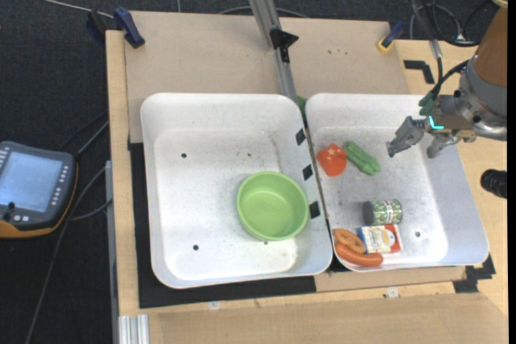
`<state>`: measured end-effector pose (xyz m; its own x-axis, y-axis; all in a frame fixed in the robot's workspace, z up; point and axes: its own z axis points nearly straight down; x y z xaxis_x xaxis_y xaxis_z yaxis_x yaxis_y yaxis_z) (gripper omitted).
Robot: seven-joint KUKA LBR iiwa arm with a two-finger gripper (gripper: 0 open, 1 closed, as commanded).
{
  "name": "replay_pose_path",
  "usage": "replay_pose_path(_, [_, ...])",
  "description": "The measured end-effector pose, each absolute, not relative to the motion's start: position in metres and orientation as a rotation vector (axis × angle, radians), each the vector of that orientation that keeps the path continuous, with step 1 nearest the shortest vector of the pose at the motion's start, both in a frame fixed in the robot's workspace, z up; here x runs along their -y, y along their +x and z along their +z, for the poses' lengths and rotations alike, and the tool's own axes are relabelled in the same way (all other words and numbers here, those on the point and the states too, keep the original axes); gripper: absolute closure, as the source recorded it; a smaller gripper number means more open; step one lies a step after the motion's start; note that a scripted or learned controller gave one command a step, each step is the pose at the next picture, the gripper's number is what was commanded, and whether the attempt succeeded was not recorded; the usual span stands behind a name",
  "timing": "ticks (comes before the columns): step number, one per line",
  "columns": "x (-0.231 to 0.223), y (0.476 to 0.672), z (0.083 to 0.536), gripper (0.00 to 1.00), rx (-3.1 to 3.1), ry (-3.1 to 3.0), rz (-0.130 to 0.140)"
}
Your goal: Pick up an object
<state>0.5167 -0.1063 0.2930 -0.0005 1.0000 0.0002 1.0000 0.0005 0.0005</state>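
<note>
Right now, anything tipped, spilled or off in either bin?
Nothing spilled. The can lies on its side in the right bin, and the hot dog sits up against that bin's front wall. The green bowl sits upright.

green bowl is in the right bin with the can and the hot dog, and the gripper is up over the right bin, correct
Not quite: the camera view shows the green bowl in the left bin. The can and hot dog are in the right bin, with the gripper over it.

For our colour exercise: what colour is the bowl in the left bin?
Light green, seen best in the camera view: the bowl.
</note>
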Motion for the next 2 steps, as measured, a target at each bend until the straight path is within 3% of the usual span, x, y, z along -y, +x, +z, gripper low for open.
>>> replay_pose_path(1, [0.106,0.517,0.293,0.00,-2.222,2.221,0.001])
replay_pose_path(2, [0.102,0.511,0.249,0.00,-2.224,2.223,-0.003])
